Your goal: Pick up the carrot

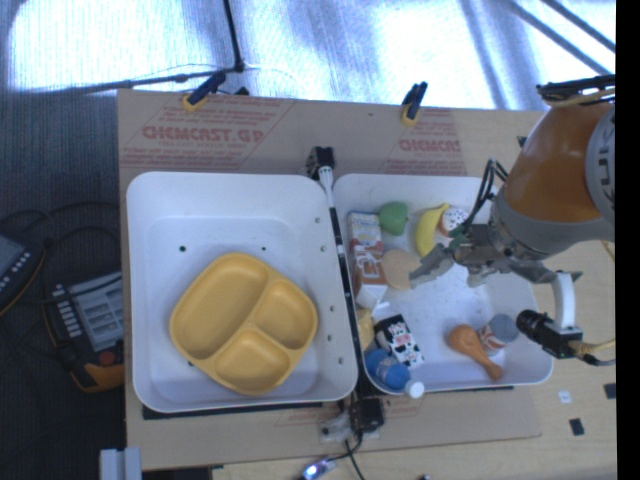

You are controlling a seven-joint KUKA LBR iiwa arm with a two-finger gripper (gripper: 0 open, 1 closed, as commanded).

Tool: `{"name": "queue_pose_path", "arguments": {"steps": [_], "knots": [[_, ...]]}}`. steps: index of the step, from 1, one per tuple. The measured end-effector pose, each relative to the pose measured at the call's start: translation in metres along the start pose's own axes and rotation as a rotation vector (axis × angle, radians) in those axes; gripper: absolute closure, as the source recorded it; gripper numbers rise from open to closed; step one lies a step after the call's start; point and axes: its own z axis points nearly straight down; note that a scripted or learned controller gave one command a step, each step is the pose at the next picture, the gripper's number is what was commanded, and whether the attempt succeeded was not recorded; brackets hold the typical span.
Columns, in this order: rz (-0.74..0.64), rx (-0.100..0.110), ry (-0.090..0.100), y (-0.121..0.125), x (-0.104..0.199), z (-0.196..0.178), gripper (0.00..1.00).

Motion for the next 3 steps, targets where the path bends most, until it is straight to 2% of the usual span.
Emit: {"name": "queue_pose_path", "arguments": {"steps": [1, 2, 3], "knots": [[-0.168, -0.002, 0.000, -0.023, -0.023, 0.101, 0.00], [-0.304, -0.001, 0.000, -0.021, -0.065, 0.106, 0.00], [-0.181, -0.003, -0.001, -0.028, -0.107, 0.066, 0.00]]}}
